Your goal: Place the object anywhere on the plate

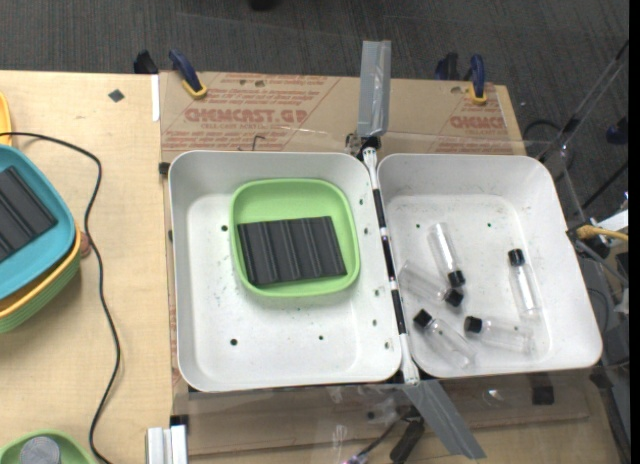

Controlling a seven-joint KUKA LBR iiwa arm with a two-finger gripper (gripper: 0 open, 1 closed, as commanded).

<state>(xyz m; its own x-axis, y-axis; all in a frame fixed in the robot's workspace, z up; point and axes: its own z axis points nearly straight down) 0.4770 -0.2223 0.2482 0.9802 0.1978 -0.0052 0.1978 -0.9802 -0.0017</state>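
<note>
- Two shallow white bins sit side by side on the table (90, 352), over a cardboard sheet (300, 107) held by clamps at the far edge.
- Left bin (200, 352): holds a green plate (292, 202), squarish with rounded corners, lying flat toward the far middle of the bin. A dark ribbed pad (292, 250) lies on the plate's near half.
- Right bin (560, 252): several clear tubes with black caps lie scattered on the floor, all on their sides.
- One tube (441, 249) lies near the bin's centre, cap toward the near side; another tube (521, 280) lies to its right, cap toward the far side.
- More capped tubes (497, 332) cluster along the near edge, close together, some touching; exact count unclear.
- No tube lies on the plate; all are in the right bin.
- Claw: state cannot be told.
- At the table's left edge, stacked teal and yellow trays (30, 242), with a black cable (100, 282) running past.
</note>
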